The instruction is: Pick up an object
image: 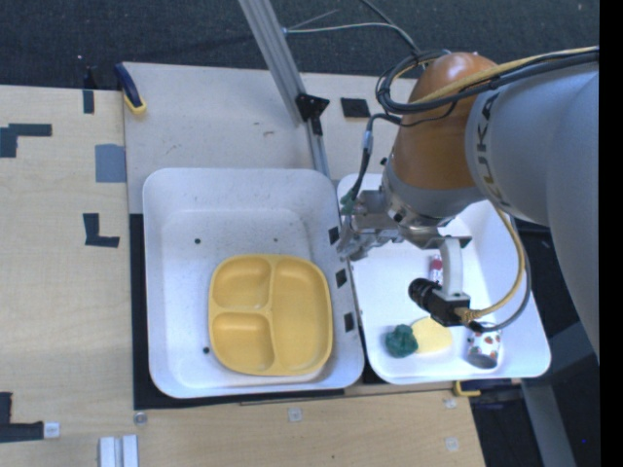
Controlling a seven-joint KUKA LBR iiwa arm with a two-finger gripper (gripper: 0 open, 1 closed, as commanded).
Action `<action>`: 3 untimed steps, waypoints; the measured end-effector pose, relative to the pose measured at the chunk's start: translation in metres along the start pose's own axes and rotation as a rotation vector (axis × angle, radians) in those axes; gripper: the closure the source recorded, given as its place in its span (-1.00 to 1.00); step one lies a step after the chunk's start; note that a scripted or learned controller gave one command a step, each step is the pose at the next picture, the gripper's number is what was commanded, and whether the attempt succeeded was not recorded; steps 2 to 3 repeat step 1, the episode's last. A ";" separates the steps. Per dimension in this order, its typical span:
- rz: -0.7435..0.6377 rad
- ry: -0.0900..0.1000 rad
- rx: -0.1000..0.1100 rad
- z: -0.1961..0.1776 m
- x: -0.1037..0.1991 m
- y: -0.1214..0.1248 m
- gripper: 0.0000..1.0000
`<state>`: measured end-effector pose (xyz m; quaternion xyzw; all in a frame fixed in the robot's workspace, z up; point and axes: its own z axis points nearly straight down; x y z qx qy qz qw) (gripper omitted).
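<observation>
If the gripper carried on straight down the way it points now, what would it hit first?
Most likely the bare floor of the right bin near its left wall. The gripper hangs over that upper-left corner, away from the green object and yellow piece; depth is unclear.

Plate (271, 314) in left bin (165, 261) (alone).

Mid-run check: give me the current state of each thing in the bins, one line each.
Yellow divided plate: flat, right way up, in the left bin.
Green object: lying loose in the right bin, against the yellow block.
Yellow block: lying loose, ungripped.
Gripper: low over the right bin's left edge.
</observation>
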<state>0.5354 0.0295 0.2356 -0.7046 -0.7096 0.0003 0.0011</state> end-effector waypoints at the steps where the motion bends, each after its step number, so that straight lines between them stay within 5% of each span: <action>1: 0.001 -0.001 0.002 0.014 0.050 0.004 1.00; 3: 0.001 -0.001 0.002 0.014 0.050 0.004 1.00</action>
